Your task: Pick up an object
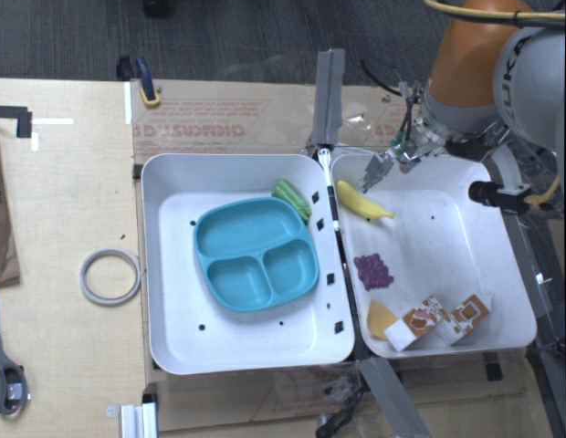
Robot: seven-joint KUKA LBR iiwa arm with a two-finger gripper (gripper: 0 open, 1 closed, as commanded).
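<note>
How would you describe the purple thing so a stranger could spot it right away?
Look in the right white bin, near its left wall. Below the yellow banana and above the orange cheese wedge lies a small bunch of grapes. It is the only purple, bumpy item there.

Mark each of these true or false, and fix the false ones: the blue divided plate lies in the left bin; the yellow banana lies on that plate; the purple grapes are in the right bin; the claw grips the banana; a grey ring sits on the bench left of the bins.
1. The blue divided plastic plate lies in the left white bin. True.
2. The yellow toy banana lies on the plate. False: it lies in the right white bin.
3. The purple toy grape bunch is in the right bin. True.
4. The claw grips the banana. False: it hangs just above it.
5. A grey ring sits left of the bins. True.
</note>
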